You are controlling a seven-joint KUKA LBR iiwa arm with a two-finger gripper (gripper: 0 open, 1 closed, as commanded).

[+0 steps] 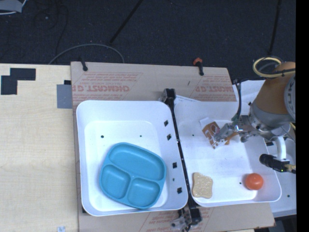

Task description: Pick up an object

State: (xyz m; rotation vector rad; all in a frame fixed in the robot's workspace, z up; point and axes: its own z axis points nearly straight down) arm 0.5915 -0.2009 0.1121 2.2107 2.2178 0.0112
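Over the right bin [227, 197], my hand [223, 138] is lowered to a small brown-and-white packet [210, 129] near the bin's upper middle. Fingertips sit just beside or touching the packet; whether they are parted or closed on it I cannot tell. An orange ball [253, 181] rests near the lower right corner, and a tan bread-shaped piece [202, 185] lies at the lower left. A blue divided plate [132, 175] occupies the left bin [91, 115] on the worktop [34, 144].

Grey arm [273, 103] from right; claw [223, 137] low, pointing left
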